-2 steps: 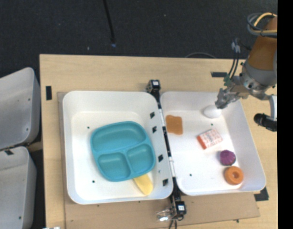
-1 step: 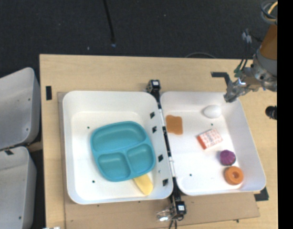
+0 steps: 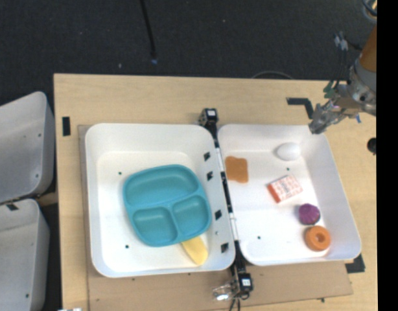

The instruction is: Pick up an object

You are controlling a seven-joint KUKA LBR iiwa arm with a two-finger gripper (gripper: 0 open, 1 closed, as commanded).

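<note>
We see the gripper (image 3: 319, 123) at the far right corner of the right bin (image 3: 335, 193), just over its rim; it carries nothing. Its jaws are too small and blurred, so we cannot tell how they stand.

Nearest thing to it is a white egg-shaped object (image 3: 288, 151), lying in the right bin just below-left of the gripper, apart from it. Further down the same bin: a red-and-white patterned block (image 3: 284, 188) near the middle, a purple round object (image 3: 308, 214) below-right of it, and an orange ring-shaped object (image 3: 317, 238) just beside the purple one, near the bin's front right corner. A flat orange-brown square piece (image 3: 236, 169) lies by the bin's left wall, well apart from the gripper.

Left bin (image 3: 98, 173) holds a teal divided plate (image 3: 166, 204), three compartments. A yellow object (image 3: 196, 250) lies partly under the plate's front edge. Both are well apart from the gripper.
</note>
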